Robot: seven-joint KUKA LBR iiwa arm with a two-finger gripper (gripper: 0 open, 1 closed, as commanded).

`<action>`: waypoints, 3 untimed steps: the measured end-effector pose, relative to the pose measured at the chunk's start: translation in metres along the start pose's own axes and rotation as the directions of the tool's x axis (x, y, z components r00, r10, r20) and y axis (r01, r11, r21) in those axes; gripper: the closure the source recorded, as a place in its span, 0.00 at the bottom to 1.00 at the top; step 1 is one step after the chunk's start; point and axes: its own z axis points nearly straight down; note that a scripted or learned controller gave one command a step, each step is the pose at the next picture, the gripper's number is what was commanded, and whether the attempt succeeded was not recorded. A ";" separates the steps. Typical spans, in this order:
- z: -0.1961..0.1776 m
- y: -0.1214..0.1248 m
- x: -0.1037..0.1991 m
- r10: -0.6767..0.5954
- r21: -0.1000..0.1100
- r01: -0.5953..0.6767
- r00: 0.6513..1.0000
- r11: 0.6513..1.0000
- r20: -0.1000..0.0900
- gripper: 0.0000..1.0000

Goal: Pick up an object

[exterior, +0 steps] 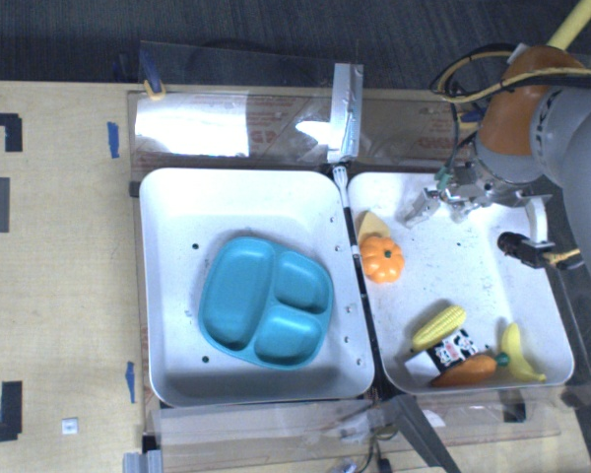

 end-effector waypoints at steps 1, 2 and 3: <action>-0.004 -0.053 -0.051 0.193 -0.008 -0.193 0.981 0.981 -0.015 0.00; -0.001 -0.029 -0.044 0.228 -0.007 -0.228 0.974 0.974 -0.004 0.00; -0.029 -0.128 -0.046 0.213 0.001 -0.213 0.977 0.977 -0.009 0.00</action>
